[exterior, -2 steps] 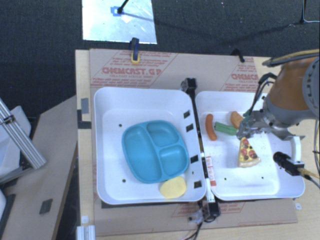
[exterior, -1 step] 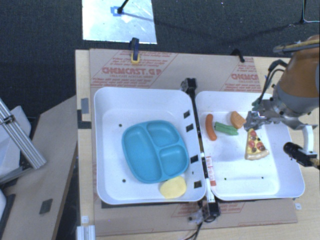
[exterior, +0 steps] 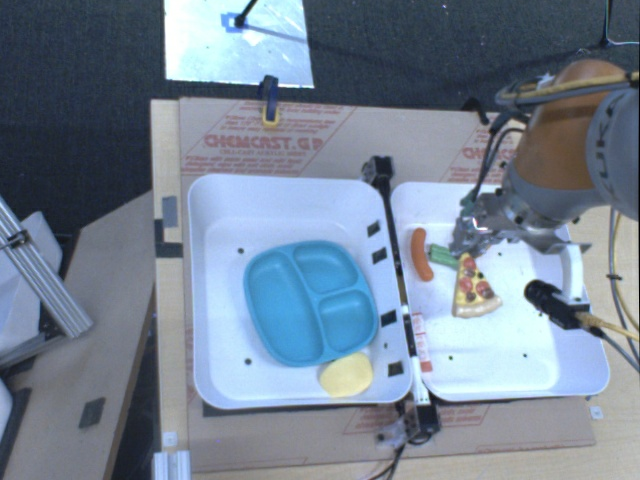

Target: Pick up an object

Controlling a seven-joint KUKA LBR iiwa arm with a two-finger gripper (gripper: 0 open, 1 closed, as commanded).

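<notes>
2 white bins: left bin (exterior: 215,203) with blue tray (exterior: 305,301), yellow piece (exterior: 346,375); right bin (exterior: 500,368) with pizza slice (exterior: 473,290), sausage (exterior: 421,253); fingers' (exterior: 468,240) state indiscernible.

There are two white bins on the bench: the left bin (exterior: 215,208) and the right bin (exterior: 500,358).

In the left bin there are two things. One is a blue divided plate (exterior: 305,303) with three compartments, in the middle of the bin. The other is one yellow round piece (exterior: 346,375), near the bin's front edge.

In the right bin I count three toy foods, all toward its left edge and back half: one orange sausage (exterior: 421,253), one pizza slice (exterior: 473,290) and one small green piece (exterior: 442,257) between them.

One arm (exterior: 575,158) is over the right bin.
</notes>
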